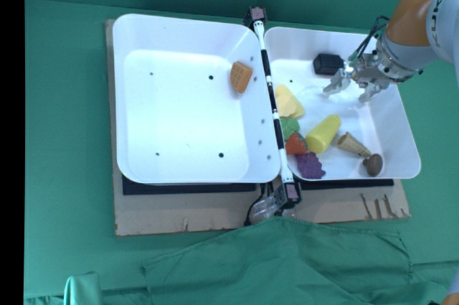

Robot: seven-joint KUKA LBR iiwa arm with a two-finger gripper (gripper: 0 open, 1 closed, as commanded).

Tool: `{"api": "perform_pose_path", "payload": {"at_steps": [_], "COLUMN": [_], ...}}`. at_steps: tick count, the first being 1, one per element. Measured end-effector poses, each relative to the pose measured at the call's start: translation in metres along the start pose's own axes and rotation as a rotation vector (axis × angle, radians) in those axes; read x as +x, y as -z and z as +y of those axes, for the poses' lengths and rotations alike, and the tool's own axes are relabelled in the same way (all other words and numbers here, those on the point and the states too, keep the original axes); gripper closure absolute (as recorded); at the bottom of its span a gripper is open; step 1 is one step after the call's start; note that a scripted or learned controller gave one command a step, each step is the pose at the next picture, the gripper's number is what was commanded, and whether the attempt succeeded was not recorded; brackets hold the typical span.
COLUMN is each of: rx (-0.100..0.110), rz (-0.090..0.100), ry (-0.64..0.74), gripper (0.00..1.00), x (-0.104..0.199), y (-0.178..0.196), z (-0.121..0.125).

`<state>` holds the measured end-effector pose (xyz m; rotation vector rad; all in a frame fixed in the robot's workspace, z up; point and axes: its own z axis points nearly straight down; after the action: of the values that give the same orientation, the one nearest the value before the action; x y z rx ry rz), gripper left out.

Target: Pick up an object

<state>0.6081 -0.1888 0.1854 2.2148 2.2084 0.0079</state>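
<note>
The gripper (353,86) hovers spread and empty over the right bin (401,146), so the pick remains undone.

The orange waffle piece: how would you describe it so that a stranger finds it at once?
Look in the left bin, near its upper right corner. The orange waffle piece lies there alone, with a grid pattern; all other toys are in the right bin.
</note>
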Motion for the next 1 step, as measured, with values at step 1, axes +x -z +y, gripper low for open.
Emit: {"api": "perform_pose_path", "payload": {"at_steps": [1], "rx": [0.000], "rz": [0.000], "ry": [0.001], "gripper": [0.00], "x": [0.0008], "y": [-0.0011], "z": [0.0374]}}
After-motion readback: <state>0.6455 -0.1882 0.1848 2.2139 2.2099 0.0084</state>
